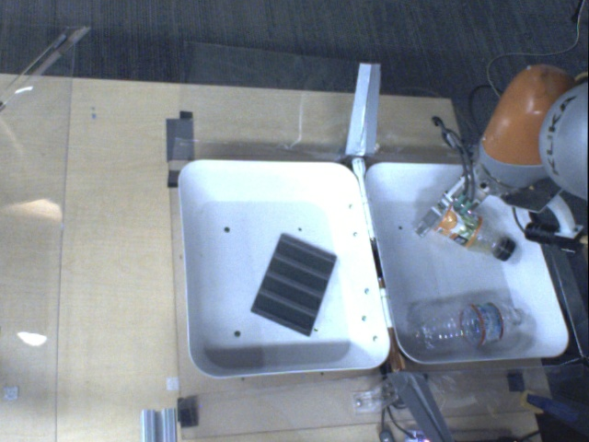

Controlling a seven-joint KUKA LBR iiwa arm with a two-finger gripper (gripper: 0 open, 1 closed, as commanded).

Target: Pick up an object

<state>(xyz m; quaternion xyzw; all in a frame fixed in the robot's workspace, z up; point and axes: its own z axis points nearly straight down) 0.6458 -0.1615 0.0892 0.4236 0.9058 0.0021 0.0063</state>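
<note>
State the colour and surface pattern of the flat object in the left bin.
The flat object is dark grey with parallel ridges, seen in the camera view.

- Dark ribbed rectangular block (pixel 294 284): laid flat and skewed, near the middle of the left bin.
- Clear plastic bottle (pixel 465 325): laid on its side in the right bin.
- Small orange-labelled bottle (pixel 471 233): laid on its side, farther back in the right bin.

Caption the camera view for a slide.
Gripper over small bottle in right bin; dark ridged slab in left.

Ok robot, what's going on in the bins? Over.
Gripper low in right bin, at small bottle. Clear bottle near front. Dark ribbed block in left bin.
</note>
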